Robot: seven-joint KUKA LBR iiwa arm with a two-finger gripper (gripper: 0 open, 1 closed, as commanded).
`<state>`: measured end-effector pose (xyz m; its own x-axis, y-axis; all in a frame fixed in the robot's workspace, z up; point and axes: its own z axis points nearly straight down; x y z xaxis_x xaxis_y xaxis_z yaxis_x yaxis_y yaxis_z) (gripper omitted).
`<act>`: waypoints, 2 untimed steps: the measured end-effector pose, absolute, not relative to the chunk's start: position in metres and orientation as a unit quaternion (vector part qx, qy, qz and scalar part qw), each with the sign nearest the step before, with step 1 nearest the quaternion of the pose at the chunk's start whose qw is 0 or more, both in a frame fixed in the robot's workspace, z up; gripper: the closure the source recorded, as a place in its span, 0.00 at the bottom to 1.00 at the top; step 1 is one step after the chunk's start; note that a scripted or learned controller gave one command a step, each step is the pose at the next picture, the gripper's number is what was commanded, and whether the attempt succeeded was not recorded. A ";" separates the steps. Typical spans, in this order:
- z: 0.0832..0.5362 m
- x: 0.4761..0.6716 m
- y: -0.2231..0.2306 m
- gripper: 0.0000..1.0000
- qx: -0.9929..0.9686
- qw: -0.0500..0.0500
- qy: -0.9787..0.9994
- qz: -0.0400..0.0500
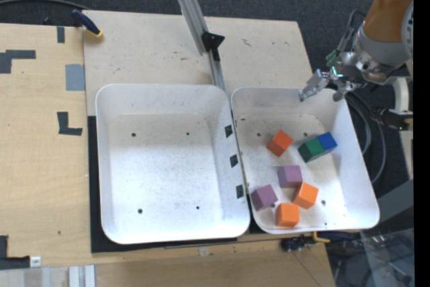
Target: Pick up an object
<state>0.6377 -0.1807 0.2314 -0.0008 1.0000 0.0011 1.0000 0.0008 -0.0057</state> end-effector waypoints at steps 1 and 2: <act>0.235 0.639 -0.181 0.00 -0.706 0.000 -0.708 0.001; 0.175 0.632 -0.173 0.00 -0.706 0.003 -0.708 0.002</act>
<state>0.6318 -0.1730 0.1745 -0.0020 1.0000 0.0005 1.0000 0.0020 -0.0074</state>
